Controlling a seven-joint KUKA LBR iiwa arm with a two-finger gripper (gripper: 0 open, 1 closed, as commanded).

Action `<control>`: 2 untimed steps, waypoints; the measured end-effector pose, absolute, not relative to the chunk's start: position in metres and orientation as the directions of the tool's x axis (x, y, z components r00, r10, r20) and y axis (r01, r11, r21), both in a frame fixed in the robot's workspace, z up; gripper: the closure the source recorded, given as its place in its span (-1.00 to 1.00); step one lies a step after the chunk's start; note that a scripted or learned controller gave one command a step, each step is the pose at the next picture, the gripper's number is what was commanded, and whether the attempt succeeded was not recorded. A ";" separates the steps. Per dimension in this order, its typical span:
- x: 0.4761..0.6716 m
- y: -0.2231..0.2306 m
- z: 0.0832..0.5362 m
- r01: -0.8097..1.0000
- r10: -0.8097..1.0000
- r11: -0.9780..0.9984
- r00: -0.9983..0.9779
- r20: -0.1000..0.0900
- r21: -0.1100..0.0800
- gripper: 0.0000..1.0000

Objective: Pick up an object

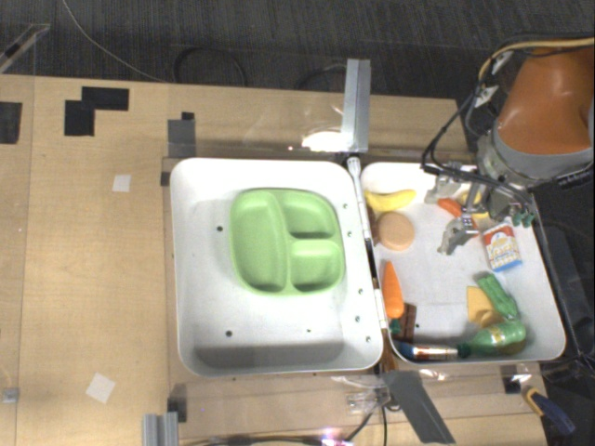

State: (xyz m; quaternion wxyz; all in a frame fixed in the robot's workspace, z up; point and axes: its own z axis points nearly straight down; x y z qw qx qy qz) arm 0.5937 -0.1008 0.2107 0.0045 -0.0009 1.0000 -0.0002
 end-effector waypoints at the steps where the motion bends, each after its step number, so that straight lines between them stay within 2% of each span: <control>1: 0.595 -0.138 0.097 0.005 0.005 1.000 -1.000 -0.011 -0.001 -1.00; 2: 0.551 -0.138 0.090 0.177 0.177 0.984 -0.984 -0.017 0.001 -1.00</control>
